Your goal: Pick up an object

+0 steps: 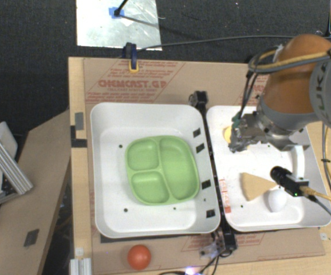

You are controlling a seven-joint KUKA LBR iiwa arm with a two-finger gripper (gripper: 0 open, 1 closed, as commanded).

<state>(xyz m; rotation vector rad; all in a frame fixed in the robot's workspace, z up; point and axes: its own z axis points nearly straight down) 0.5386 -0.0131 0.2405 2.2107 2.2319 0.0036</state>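
Camera view is looking down at a slant on two white bins that are sitting side by side on a brown cardboard sheet [154,76]. Well to the left of the gripper, the left bin [105,153] is carrying a green plate [161,169] with three compartments. The plate is lying flat near the middle of that bin. Also well to the left of the gripper, but lower in the view, an orange ball [138,256] is resting outside both bins, just below the left bin's front wall.

The gripper [236,143] is hanging over the upper left part of the right bin [251,213], near the wall that this bin is sharing with the left one. A small yellow object [227,134] is lying just beside the gripper, on its left side, and the gripper is partly covering it. I cannot tell whether the two are touching. I also cannot tell whether the gripper is open or closed, because its dark body is hiding the tip.

Below the gripper and a little to its right, clearly apart from it, a tan wedge [256,185] is lying on the bin floor. A white round object [276,200] is sitting against the right side of the wedge, further from the gripper. The grey arm with its orange band [297,73] is reaching in from the right, above all of this.
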